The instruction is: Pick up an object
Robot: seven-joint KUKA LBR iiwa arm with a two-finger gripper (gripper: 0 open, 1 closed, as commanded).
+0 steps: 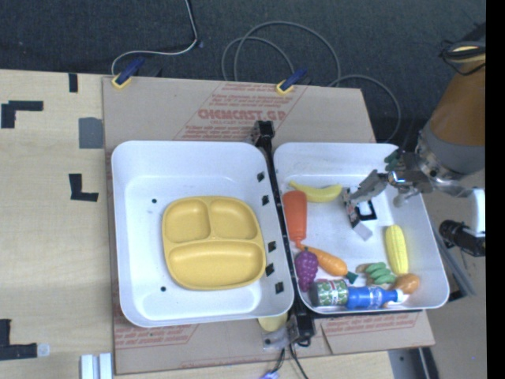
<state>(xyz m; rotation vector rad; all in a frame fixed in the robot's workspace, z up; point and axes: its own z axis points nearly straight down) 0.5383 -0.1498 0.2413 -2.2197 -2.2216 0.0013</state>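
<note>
The right bin (410,155) holds several toy foods: a yellow banana (317,192), a red-orange sausage-like piece (294,215), a carrot (327,260), purple grapes (306,268), a corn cob (396,247), a green item (378,273), a small orange piece (408,283) and a blue bottle with a green label (355,296). My gripper (357,213) hangs low over the middle of this bin, right of the banana and left of the corn. Its fingers are open, with nothing between them.
The left bin (134,180) holds a yellow divided plate (213,239). A black divider (272,212) joins the two bins. Both stand on a cardboard sheet (237,113), with cables (260,46) behind it. The arm's orange-banded body (461,117) stands at the right.
</note>
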